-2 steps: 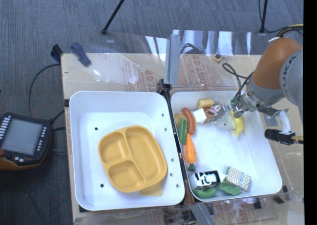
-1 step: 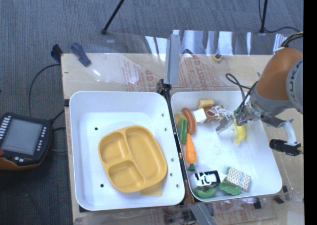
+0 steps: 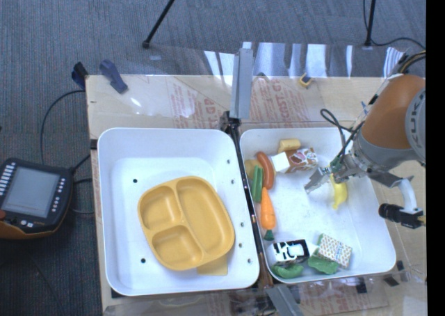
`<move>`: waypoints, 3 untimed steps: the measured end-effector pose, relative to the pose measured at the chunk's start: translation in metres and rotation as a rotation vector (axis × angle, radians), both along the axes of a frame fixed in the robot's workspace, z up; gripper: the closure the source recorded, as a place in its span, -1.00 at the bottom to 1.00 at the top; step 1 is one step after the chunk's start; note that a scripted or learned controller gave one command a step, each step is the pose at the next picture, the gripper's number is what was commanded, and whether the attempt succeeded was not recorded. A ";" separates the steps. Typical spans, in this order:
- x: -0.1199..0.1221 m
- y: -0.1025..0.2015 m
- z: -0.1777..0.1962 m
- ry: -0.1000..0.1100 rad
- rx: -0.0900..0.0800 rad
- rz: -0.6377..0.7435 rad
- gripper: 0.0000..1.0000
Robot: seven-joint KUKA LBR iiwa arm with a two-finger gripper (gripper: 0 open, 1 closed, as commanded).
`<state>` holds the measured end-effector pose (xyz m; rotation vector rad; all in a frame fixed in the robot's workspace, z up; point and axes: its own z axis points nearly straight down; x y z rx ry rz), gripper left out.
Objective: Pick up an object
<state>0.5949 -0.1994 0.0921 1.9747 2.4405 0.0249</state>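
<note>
Arm comes in from the right over the right bin [image 3: 386, 248], orange band at the frame edge. Pincer [image 3: 323, 179] sits low in the upper middle of that bin, fingers spread apart, nothing between them. Banana [image 3: 338, 194] lies just beside the pincer on its right, near the fingertips; can't tell if one finger touches it.

Rest of the right bin:
- sausage [image 3: 265, 168] and green pepper [image 3: 257, 184] along the left wall, side by side
- carrot [image 3: 268, 211] below them, pointing down the bin
- small yellow block [image 3: 289, 145] near the top wall, brown-and-white packet [image 3: 299, 160] just under it, left of the pincer
- black-and-white box [image 3: 290, 249] at the bottom, green leafy piece [image 3: 289, 270] under it
- patterned carton [image 3: 335, 250] bottom right, tilted, second green piece [image 3: 323, 264] against its lower edge

Left bin [image 3: 118, 168] carries a yellow divided plate [image 3: 185, 222], three compartments, lying flat and turned at an angle, with a flat yellow sheet [image 3: 214, 266] sticking out under its lower edge.

Both bins sit side by side on the tabletop [image 3: 167, 102], touching along the middle. A handheld control pad [image 3: 31, 198] sits off the tabletop to the left, cable running up from it. Tripod legs [image 3: 169, 3] on the carpet behind.
</note>
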 end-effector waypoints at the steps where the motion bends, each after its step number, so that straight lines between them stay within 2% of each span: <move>1: -0.015 0.000 0.000 -0.001 -0.002 0.054 -1.00; 2: 0.051 -0.005 -0.002 0.024 0.001 -0.183 -1.00; 3: 0.048 -0.005 0.003 0.038 0.003 -0.387 -1.00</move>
